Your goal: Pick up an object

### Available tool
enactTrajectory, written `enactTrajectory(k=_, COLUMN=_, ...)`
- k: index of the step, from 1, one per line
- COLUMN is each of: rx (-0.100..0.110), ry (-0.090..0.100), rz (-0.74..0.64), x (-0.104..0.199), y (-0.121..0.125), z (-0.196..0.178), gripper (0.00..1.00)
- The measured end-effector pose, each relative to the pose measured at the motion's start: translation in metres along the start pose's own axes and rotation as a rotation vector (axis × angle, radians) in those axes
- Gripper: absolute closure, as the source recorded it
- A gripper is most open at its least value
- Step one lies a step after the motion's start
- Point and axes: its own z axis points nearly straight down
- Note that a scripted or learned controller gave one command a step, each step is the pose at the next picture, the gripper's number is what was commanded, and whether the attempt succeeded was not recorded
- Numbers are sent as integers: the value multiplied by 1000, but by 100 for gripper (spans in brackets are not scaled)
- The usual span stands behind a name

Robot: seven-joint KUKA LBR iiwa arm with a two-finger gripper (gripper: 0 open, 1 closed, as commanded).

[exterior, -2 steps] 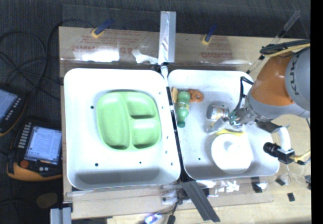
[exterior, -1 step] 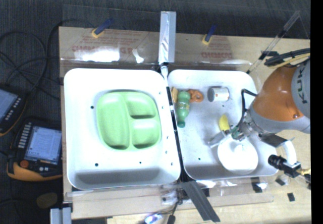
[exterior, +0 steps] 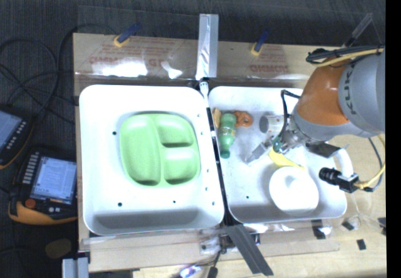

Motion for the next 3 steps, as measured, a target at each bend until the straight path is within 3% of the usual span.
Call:
enactTrajectory(k=1, rx=-5, ry=0, rz=1, x=0, y=2, z=-12, gripper=100)
enactTrajectory(k=2, rx=11, ry=10, rz=-132, x=76, y=58, z=-93, gripper=100)
enactTrajectory(k=3, rx=16, ry=3, rz=360, x=65, y=141, z=-92, gripper=100)
